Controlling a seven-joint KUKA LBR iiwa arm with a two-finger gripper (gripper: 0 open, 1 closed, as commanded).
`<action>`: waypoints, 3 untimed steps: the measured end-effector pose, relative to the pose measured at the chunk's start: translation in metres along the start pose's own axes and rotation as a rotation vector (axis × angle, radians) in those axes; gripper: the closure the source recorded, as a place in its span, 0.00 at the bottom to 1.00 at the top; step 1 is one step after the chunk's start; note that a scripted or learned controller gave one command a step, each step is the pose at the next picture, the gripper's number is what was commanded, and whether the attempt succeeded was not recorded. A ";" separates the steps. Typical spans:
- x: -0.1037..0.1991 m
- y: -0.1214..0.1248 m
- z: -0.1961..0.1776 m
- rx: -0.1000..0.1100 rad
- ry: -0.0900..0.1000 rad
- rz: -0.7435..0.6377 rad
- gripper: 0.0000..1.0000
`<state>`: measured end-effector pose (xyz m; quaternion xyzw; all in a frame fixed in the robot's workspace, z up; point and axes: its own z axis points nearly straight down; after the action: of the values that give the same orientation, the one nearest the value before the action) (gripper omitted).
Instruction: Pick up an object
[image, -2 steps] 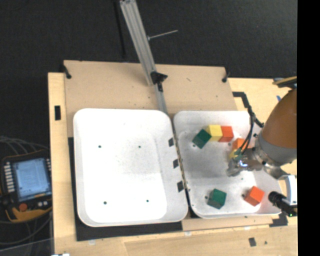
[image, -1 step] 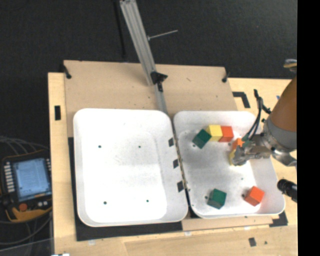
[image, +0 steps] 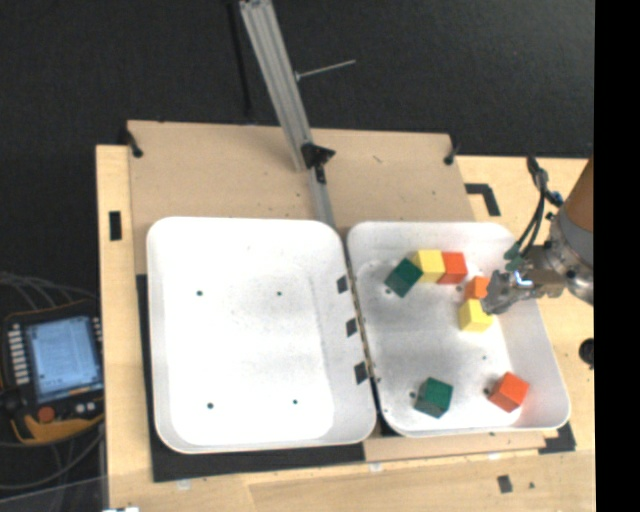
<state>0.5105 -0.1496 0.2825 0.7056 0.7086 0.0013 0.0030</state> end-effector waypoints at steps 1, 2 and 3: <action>0.042 0.015 0.014 0.007 0.002 -0.001 1.00; 0.089 0.028 0.009 0.004 0.002 0.001 1.00; 0.140 0.045 0.025 0.006 0.002 -0.001 1.00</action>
<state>0.5552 -0.0091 0.2572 0.7051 0.7091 -0.0002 -0.0001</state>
